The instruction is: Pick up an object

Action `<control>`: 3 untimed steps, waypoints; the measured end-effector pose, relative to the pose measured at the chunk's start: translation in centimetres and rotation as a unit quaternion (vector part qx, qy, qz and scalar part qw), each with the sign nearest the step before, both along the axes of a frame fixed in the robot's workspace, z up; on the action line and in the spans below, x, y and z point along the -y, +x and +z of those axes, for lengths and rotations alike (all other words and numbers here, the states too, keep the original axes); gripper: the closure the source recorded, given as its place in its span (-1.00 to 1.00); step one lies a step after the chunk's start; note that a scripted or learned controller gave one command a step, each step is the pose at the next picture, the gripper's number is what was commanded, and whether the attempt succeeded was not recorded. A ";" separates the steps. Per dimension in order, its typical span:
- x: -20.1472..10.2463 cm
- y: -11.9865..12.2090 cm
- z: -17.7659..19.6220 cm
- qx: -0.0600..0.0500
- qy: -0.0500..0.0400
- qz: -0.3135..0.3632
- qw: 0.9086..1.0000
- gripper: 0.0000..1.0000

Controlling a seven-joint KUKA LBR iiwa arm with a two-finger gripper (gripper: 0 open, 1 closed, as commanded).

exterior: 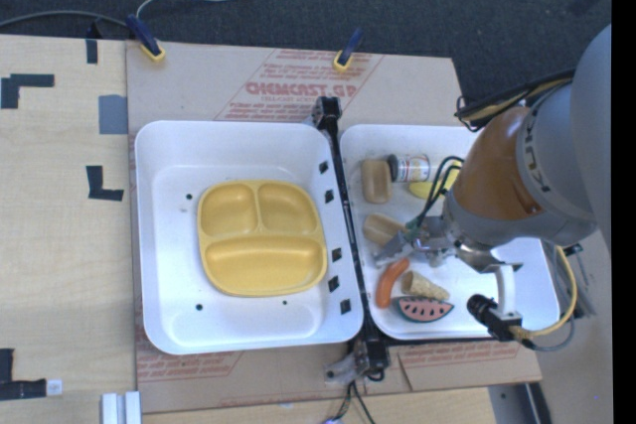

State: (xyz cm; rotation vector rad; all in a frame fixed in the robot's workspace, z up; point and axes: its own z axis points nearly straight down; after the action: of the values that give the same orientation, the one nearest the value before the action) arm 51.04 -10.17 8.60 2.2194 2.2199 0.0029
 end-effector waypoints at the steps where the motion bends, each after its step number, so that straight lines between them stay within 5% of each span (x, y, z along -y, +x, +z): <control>1: 0.1 0.0 1.0 0.000 -0.001 0.000 1.000 1.00; 2: 0.1 0.0 0.9 0.000 -0.001 0.000 1.000 -1.00; 3: -0.7 5.7 0.0 0.000 0.000 0.001 1.000 -1.00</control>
State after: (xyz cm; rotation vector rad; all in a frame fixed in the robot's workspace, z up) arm 56.76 -9.51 8.61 2.2180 2.2209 0.0027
